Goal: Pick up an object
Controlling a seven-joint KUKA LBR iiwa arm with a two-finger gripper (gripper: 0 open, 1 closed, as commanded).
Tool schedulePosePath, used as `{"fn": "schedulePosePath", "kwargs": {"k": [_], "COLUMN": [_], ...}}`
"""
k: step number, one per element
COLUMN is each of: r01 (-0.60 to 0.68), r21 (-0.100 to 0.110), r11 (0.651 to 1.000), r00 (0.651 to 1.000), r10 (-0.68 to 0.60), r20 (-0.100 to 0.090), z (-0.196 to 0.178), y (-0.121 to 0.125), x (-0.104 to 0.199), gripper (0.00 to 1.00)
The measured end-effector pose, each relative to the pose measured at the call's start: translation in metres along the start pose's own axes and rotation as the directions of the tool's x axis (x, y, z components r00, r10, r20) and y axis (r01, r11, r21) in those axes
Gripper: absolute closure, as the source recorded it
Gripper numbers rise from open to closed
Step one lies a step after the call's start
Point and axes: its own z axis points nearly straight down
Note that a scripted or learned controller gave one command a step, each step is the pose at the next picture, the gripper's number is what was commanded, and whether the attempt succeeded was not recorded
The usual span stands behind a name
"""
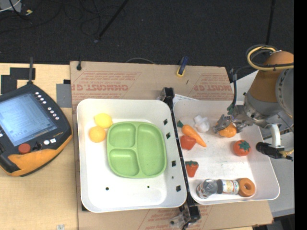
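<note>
Gripper (225, 125) low over right bin (261, 188), near its far right edge. Small orange fruit (228, 132) sits between the fingers, gripped. Tomato (241, 148) lies nearby, apart.

Landmark: green divided plate (136, 149), sitting in left bin (91, 186). Two yellow fruit-like pieces (100, 127) just left of plate, touching each other, probably lemons. Teach pendant (29, 126) well left of plate, on bench outside the bin. Blue-yellow clamp (182, 67) beyond plate, on cardboard sheet (124, 83).
</note>
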Motion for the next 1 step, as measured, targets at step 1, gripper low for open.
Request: {"fn": "schedulePosePath", "kwargs": {"k": [1], "r01": [-0.011], "r21": [-0.005], "r11": [1.0], "r00": [1.0], "r10": [0.011], "r20": [0.002], "z": [-0.0606], "y": [-0.0046], "x": [-0.0068], "gripper": [1.0]}}
